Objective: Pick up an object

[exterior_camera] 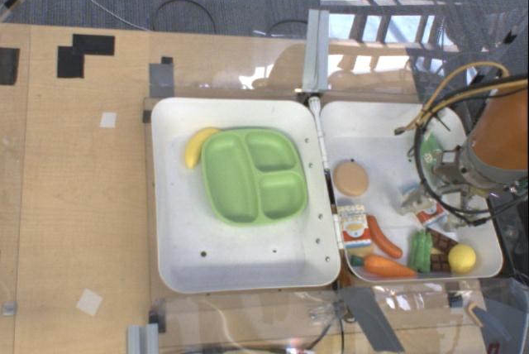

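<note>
On the left, a green divided tray [252,176] lies in the left bin [178,261], with a banana [197,146] touching its upper-left edge. In the right bin [376,133], from left to right: a tan round disc [351,177], a small carton [354,226], a red sausage [384,236], a carrot [388,266], a green vegetable [421,251] and a lemon [463,258]. My jaws [436,203] hang at centre right of the frame, above the right bin's clutter; whether they are wide or narrow I cannot tell.

Bright, even light is flooding the left bin [178,203]; glare is flashing off clear panels behind it, soft shadows are pooling along its near rim.
</note>
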Robot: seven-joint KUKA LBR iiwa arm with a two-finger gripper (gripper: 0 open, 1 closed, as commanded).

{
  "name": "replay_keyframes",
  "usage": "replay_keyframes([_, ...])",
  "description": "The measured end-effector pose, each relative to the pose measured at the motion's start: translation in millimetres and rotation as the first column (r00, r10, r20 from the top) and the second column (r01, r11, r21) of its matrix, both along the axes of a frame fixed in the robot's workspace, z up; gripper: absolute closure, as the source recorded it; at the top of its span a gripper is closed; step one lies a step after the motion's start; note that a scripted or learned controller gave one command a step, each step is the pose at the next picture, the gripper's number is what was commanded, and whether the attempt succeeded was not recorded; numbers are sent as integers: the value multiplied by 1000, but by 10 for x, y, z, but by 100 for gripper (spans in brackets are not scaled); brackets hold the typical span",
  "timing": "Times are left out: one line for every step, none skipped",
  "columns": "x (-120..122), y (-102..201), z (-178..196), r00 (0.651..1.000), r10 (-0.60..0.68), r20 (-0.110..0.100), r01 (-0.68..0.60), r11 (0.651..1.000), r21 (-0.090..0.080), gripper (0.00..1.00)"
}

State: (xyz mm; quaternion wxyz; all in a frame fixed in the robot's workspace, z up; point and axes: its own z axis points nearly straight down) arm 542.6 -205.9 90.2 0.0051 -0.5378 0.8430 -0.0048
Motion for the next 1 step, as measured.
replay_keyframes([53,38,142,1000,6,14,-6,1000,2,100])
